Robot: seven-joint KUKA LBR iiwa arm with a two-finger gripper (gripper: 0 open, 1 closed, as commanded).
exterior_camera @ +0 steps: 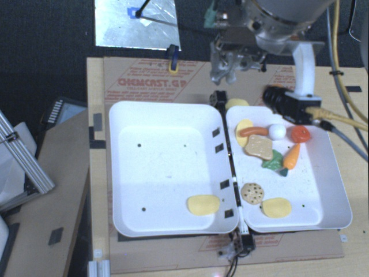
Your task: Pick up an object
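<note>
Camera view: the pincer [223, 74] hangs high above the far edge of the bins; whether it is open or closed I cannot tell. Below and just right of it, the right bin [328, 172] holds a cluster: sausage [253, 131], toast slice [259, 148], white ball [278, 131], tomato [300, 134], carrot [292, 155]. Likely best: descend onto the flat, tan toast, avoiding neighbours touching it.
</note>
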